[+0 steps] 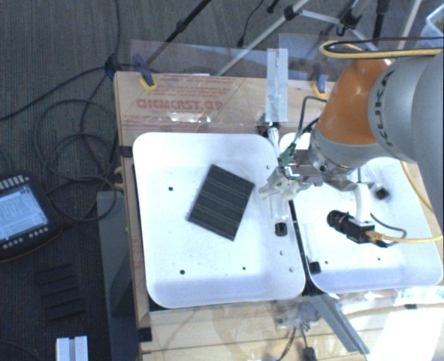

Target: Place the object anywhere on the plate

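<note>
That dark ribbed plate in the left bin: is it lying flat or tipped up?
Lying flat. The dark ribbed plate rests on the left bin floor, turned askew to its walls.

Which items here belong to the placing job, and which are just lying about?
Job:
- dark ribbed plate in the left bin
- end effector, over the seam between the bins
- small black object below it

Lying about:
- right bin
- pendant on the floor
- cables
</note>
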Tool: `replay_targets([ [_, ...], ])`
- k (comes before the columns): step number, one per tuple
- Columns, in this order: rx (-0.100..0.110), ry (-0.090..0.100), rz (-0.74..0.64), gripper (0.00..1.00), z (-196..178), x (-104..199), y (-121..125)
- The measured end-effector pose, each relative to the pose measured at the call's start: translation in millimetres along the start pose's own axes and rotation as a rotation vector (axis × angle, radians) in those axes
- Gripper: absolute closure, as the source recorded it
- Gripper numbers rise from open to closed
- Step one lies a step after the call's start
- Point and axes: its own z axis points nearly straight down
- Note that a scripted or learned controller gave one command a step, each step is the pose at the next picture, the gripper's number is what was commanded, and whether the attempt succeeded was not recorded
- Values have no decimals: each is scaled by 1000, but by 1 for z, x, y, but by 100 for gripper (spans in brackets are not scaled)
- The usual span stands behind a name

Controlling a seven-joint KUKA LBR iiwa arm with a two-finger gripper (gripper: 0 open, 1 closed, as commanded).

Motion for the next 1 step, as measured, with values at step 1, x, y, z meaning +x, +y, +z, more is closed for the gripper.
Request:
replay_targets([
  [1, -11, -37, -24, 0, -20, 64, 41],
])
